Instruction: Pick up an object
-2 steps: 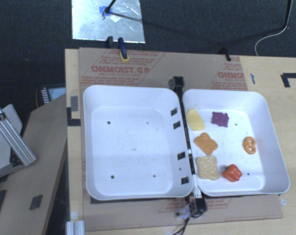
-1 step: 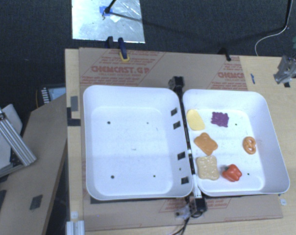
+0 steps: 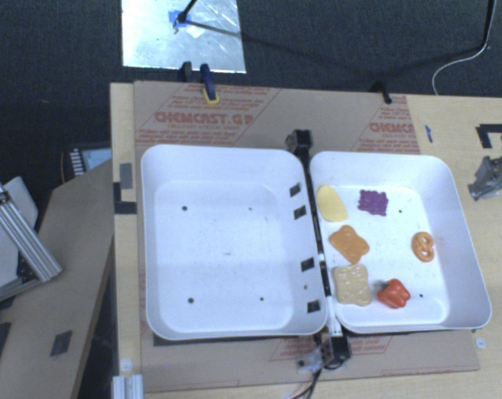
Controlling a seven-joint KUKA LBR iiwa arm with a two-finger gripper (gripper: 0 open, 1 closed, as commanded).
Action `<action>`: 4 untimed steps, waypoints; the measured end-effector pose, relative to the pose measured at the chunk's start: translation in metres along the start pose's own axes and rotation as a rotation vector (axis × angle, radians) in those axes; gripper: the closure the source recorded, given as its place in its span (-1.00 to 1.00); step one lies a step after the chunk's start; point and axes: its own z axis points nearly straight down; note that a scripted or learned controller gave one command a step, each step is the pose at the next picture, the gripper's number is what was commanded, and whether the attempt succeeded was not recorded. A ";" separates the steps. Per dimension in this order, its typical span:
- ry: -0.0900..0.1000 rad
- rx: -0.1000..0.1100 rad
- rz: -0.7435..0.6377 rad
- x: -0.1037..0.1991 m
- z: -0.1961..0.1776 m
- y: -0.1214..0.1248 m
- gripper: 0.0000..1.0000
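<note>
Gripper point(image 3: 489, 178) first: we see it as a small grey lump at the far right of the camera view, sitting over the bare bench outside the bins. It's too small and blurry for us to tell whether it's open or closed, and we can't see anything in it.

Closest to it is the right bin point(image 3: 472, 252), and that's where all the pickable stuff lies, well apart from the gripper.
- An orange pretzel-looking ring point(image 3: 423, 246) is the nearest piece, over toward the bin's right side.
- A purple chunk point(image 3: 373, 201) sits near the back.
- Just left of that, a yellow piece point(image 3: 332, 204) lies close to the wall shared with the other bin.
- Below the yellow one there's a flat orange piece point(image 3: 349, 243).
- Then comes a pale beige slab point(image 3: 351, 284), kind of like toast.
- A red pepper point(image 3: 393, 293) lies just beside the slab's right edge, and we can't say whether they touch.

Going further out, the left bin point(image 3: 151, 223) butts up against the right one, with a few black clips point(image 3: 301, 213) along the seam. Both bins rest on a brown cardboard sheet point(image 3: 259, 110) with red print. A blue and yellow clamp point(image 3: 208, 86) grips its back edge, and behind that a shiny silver sheet point(image 3: 184, 23) lies on the dark floor.
</note>
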 end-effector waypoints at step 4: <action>0.000 -0.005 -0.011 -0.015 -0.112 0.017 1.00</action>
